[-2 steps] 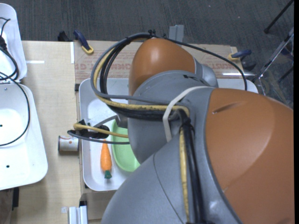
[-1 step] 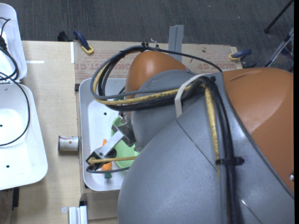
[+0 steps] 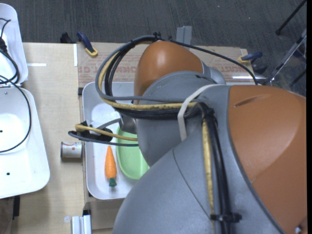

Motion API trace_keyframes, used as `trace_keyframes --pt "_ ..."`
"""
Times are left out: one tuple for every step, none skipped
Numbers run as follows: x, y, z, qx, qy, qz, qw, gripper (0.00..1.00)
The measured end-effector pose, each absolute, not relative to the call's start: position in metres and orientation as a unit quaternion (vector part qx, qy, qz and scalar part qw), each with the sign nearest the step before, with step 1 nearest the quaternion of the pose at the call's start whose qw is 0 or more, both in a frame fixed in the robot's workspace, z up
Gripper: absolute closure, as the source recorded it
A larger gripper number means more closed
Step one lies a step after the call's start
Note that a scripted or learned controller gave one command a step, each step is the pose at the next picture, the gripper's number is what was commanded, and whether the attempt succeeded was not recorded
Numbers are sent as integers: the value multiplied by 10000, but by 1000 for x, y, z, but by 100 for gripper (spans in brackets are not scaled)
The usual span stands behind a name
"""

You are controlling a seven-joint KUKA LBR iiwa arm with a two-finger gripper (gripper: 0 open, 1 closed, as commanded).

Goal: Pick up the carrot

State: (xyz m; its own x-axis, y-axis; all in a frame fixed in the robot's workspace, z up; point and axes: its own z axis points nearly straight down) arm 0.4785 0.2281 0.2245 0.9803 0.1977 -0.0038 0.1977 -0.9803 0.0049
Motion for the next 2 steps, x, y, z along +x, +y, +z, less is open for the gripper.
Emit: trace_keyframes --pt "480 227 232 9952 980 -31 49 100" --pt "478 228 215 9592 2827 -42 23 100"
